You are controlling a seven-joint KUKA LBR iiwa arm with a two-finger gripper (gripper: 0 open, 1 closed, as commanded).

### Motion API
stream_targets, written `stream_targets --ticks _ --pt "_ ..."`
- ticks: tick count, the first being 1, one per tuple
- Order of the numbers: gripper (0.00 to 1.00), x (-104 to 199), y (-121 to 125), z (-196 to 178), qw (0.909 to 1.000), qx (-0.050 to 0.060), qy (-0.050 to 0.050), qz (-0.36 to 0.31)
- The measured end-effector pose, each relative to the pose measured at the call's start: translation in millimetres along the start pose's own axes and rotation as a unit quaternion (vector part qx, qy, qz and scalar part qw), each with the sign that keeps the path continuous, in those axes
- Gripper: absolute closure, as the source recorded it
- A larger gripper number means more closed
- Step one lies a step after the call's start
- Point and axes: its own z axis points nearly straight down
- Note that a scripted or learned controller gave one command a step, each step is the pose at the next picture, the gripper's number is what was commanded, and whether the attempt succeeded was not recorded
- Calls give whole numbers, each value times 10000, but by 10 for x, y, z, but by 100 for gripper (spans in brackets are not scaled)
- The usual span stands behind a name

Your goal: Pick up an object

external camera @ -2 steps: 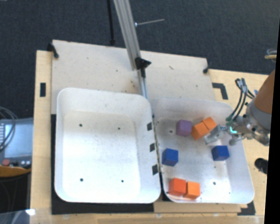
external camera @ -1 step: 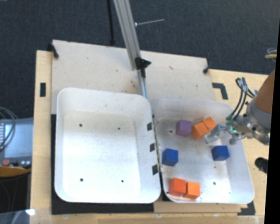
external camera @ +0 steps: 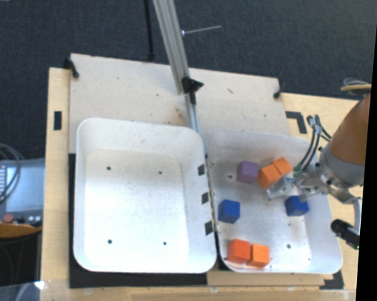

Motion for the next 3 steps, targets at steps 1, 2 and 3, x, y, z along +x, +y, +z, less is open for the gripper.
stream_targets --ticks 1,2,3 --pt "0 -25 91 348 9999 -86 -66 6" --pt "0 -19 107 304 9999 -116 -50 8" --pt "100 -38 121 200 9999 -145 -63 20"
